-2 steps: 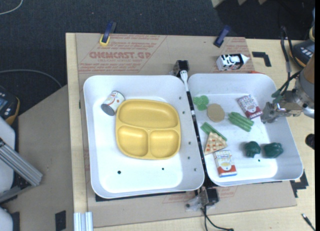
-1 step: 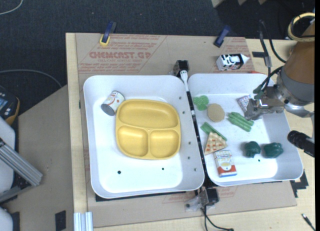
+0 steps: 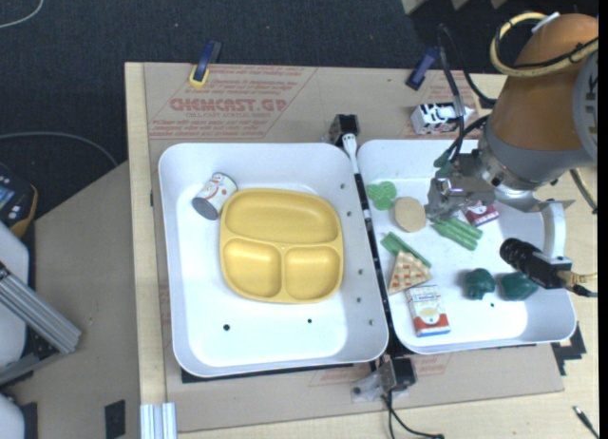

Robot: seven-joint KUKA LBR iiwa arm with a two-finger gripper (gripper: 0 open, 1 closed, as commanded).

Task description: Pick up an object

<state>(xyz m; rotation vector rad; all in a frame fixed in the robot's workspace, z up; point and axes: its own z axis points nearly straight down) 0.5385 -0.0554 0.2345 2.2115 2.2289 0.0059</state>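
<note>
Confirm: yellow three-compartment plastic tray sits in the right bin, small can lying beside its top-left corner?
Wrong bin. The camera view shows the yellow three-compartment plastic tray in the left white bin, not the right. The small can does lie beside its top-left corner.

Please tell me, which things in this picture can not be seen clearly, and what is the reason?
- Gripper, camera view: the wrist above covers it; finger state unreadable.
- Red item in the right bin: half under the arm, identity unclear.
- Small can beside the yellow tray: label too small to read.
- Carton: its print is blurred.
</note>
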